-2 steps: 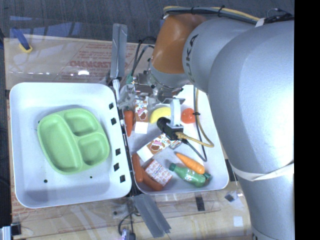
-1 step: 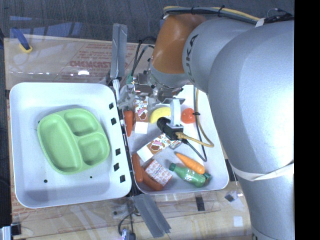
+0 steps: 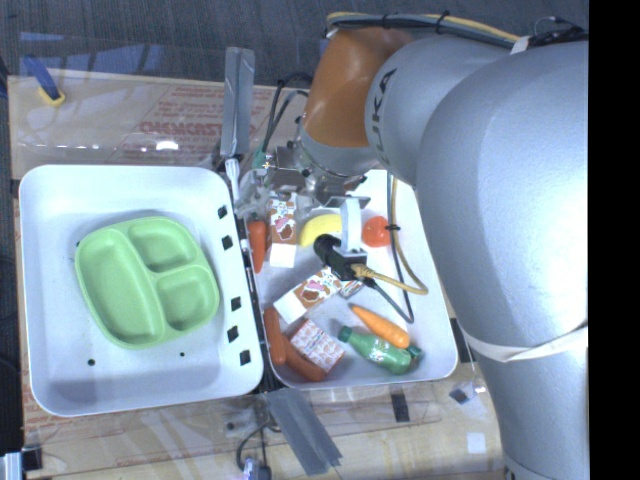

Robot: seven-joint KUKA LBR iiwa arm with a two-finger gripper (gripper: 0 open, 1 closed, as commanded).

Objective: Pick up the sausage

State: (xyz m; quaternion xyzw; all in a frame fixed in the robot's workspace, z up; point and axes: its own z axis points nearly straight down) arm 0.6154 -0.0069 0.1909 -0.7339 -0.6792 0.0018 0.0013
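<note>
The sausage (image 3: 276,336) is a reddish-brown link lying along the left wall of the right bin (image 3: 438,313), near its front corner and partly under a small patterned box (image 3: 318,344). My gripper (image 3: 281,204) hangs over the back left part of that bin, well behind the sausage and apart from it. It is just above a small printed packet (image 3: 283,223) and an orange carrot (image 3: 258,244). The grey arm with its orange band (image 3: 345,83) covers the bin's back right.
The right bin also holds a yellow piece (image 3: 320,230), a red tomato (image 3: 375,231), a flat box (image 3: 318,289), a second carrot (image 3: 380,325) and a green bottle (image 3: 380,351). A green divided plate (image 3: 150,278) lies in the left bin (image 3: 50,368).
</note>
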